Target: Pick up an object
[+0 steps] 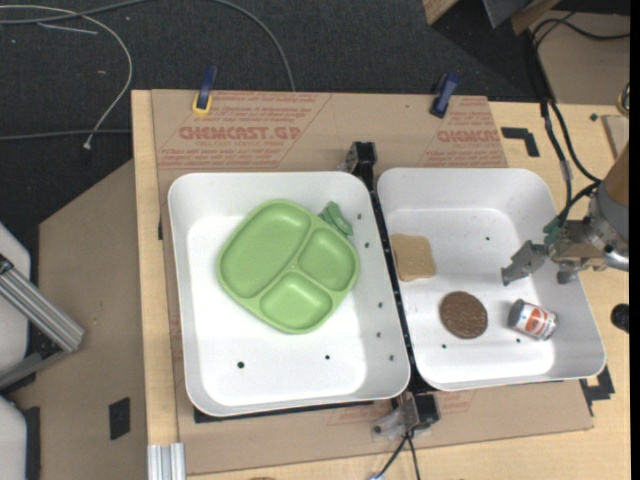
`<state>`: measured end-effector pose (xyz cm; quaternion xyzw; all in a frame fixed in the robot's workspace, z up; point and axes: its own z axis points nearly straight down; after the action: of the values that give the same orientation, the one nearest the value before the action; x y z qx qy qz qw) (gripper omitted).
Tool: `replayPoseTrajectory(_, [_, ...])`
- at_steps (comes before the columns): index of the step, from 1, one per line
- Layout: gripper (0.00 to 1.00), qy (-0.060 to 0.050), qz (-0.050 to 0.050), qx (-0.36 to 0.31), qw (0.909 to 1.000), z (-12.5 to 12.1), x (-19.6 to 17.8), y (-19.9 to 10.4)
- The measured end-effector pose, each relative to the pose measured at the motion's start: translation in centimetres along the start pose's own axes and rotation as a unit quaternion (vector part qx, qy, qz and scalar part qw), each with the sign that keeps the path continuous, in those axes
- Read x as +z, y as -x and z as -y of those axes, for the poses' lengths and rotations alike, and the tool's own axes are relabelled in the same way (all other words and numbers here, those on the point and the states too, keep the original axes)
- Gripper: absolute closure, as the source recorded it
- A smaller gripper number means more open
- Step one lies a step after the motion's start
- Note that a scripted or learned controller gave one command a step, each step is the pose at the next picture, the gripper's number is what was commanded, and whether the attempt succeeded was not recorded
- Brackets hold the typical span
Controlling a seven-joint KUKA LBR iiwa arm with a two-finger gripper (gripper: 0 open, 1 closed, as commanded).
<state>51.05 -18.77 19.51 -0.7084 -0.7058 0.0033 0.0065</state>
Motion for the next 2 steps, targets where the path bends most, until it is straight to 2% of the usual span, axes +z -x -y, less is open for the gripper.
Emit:
replayPoseTrajectory(1, [0.00, 0.006, 0.002, -0.002, 1.0000, -0.3, -0.6, 0.0])
replayPoseTrajectory(2, [0.00, 0.004, 0.001, -0.001, 1.0000, -0.1, 4.7, 1.0])
